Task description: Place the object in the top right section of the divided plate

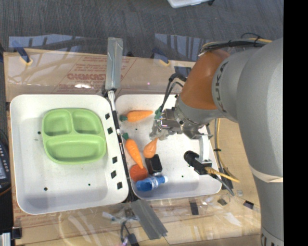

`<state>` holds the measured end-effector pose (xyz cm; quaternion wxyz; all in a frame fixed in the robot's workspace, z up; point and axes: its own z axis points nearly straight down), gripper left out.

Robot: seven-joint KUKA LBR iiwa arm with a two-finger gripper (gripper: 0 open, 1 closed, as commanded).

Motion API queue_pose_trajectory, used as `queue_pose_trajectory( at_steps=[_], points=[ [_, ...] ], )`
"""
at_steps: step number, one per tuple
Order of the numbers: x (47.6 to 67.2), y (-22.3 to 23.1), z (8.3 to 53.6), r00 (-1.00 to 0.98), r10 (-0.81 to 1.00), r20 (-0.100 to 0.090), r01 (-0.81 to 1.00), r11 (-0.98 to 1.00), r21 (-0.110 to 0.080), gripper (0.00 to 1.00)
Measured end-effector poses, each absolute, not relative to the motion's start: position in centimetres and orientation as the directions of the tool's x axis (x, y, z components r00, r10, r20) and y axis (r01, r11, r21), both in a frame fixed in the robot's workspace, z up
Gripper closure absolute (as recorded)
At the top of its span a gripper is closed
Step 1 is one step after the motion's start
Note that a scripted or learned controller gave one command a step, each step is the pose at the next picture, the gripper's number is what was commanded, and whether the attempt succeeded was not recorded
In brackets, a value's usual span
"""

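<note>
You looked down on a wooden bench [53,62] with red letters printed on its top. Clear shiny plastic [33,57] lay over its far part. Behind it, the floor [96,19] was dark grey carpet. Something white [187,2] sat at the far edge.

I can read "KUKA" in part, running up the grey arm [222,91]; red print on the cardboard [72,72] behind the bins is too blurred to read.
</note>
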<state>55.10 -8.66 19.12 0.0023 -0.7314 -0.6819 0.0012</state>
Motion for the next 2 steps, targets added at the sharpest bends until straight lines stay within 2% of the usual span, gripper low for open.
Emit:
queue_pose_trajectory(
  at_steps=[1,2],
  points=[
    [60.8,-2.1,19.1,-0.007,1.0,0.001,1.0,0.007,-0.004,1.0],
    [56.6,-3.9,19.0,0.187,0.982,-0.001,0.982,-0.187,-0.008,1.0]
  ],
)
